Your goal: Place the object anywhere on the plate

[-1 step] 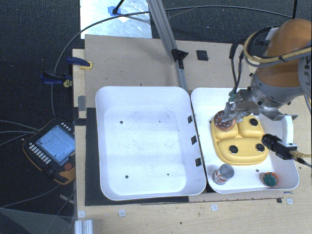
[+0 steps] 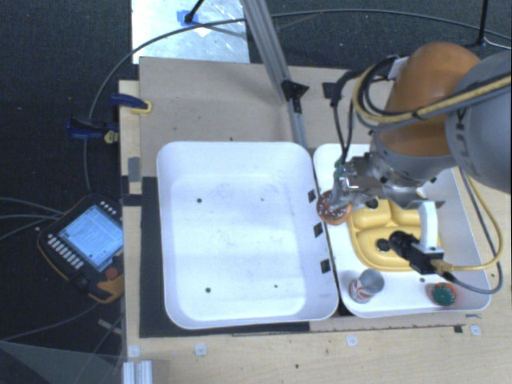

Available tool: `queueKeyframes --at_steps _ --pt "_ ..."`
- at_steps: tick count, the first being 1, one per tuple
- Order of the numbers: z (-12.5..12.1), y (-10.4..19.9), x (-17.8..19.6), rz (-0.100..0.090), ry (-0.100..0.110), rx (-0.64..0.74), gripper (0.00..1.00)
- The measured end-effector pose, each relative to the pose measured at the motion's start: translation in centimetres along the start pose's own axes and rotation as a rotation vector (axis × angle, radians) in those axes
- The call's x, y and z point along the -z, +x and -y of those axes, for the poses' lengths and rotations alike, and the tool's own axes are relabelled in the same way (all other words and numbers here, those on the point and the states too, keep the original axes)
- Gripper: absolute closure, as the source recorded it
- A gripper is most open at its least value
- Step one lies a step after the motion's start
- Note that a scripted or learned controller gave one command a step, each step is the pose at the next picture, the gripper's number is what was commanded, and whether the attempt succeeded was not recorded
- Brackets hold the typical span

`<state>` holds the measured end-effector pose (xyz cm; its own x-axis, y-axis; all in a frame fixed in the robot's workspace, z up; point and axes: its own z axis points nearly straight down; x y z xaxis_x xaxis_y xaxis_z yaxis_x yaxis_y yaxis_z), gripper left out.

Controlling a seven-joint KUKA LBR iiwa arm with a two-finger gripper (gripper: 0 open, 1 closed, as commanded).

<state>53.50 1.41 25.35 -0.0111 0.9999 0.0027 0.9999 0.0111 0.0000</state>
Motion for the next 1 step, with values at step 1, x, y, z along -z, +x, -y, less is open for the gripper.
queueKeyframes --at_steps 1 --pt "0.52 5.14 -1.7 0.001 0.0 -0.001 1.0"
